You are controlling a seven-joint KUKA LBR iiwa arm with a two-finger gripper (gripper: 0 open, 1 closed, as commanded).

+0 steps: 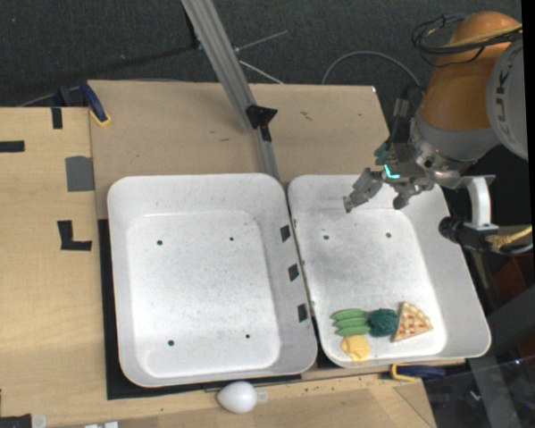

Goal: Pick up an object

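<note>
Toy food pieces lie clustered in the near corner of the right bin, at the opposite end from the gripper. Gripper hangs over the bin's far end, fingers spread, holding nothing, evidently staged for a descent

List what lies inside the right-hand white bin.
The right bin holds a cluster near its front edge: a green pea pod, a dark green broccoli-like piece, a pizza slice and a yellow piece, partly hidden under the pod.
</note>
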